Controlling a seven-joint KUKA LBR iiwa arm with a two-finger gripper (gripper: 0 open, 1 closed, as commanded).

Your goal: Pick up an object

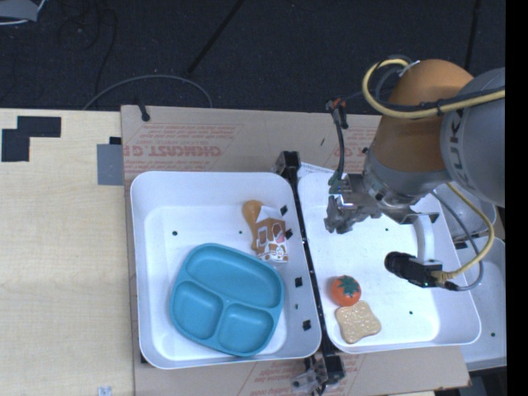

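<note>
My gripper (337,221) hangs over the upper left part of the right bin (462,324), close to the divider between the bins. Nothing shows between its fingers. An orange-red toy tomato (346,290) with a green top lies in the lower left of the right bin, below the gripper. A tan slice of toy bread (357,322) lies just under the tomato. In the left bin (148,246) a blue divided plate (227,299) fills the lower middle. A small printed packet (271,241) and a brown toy piece (252,212) lie at the plate's upper right.
The two bins meet at a black divider strip (299,246). Brown cardboard (214,143) lies under both bins, and a pale wooden bench top (58,262) extends to the left. The arm's grey and orange body (429,139) covers the right bin's upper right.
</note>
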